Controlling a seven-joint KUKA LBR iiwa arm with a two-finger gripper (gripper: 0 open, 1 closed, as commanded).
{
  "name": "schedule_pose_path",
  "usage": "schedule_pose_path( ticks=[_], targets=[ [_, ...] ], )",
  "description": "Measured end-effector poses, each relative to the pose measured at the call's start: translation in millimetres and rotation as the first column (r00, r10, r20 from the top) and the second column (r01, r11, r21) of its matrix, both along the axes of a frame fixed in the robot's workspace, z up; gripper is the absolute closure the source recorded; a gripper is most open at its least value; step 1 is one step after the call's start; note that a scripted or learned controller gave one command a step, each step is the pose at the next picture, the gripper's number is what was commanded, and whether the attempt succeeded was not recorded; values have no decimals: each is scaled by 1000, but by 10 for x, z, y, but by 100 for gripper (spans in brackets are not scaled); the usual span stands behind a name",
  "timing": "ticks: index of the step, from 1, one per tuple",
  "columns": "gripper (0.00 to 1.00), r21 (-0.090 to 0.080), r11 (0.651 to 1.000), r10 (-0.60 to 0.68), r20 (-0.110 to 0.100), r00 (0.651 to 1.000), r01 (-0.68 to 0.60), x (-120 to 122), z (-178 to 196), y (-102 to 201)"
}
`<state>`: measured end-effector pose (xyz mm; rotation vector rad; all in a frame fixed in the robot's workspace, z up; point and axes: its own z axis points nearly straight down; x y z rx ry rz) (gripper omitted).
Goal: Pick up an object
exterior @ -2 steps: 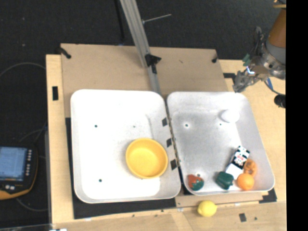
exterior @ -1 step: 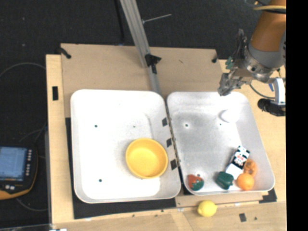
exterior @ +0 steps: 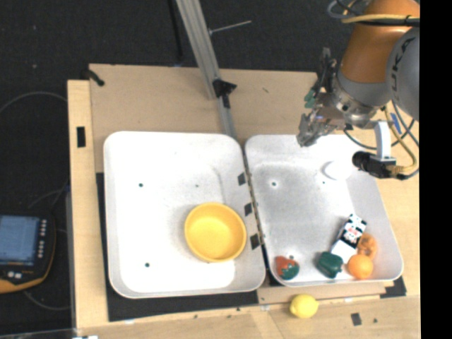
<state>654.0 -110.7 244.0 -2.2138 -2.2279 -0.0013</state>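
Note:
My gripper [exterior: 308, 136] hangs over the far edge of the right bin [exterior: 304, 189], well above the bin floor, with nothing visible between its fingers. Along the near side of that bin lie a red tomato-like toy [exterior: 286, 266], a dark green block [exterior: 329, 263], an orange ball [exterior: 360, 266], a second orange piece [exterior: 366, 245] and a black and white box [exterior: 351, 230]. All of them lie far from the gripper. A yellow bowl [exterior: 215, 232] rests in the left bin [exterior: 155, 189].
A yellow lemon [exterior: 304, 306] lies on the bench just outside the right bin's near rim. A grey metal pole [exterior: 205, 55] slants up from between the bins at the back. A handheld controller [exterior: 21, 249] sits at far left.

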Motion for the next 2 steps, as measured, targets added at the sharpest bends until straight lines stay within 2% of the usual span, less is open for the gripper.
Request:
schedule_pose_path(
  ticks=[1,2],
  targets=[
    [100,0,1000,0,0,1000,0,-255,26,401],
    [100,0,1000,1,0,1000,-1,-409,-20,983]
  ],
)
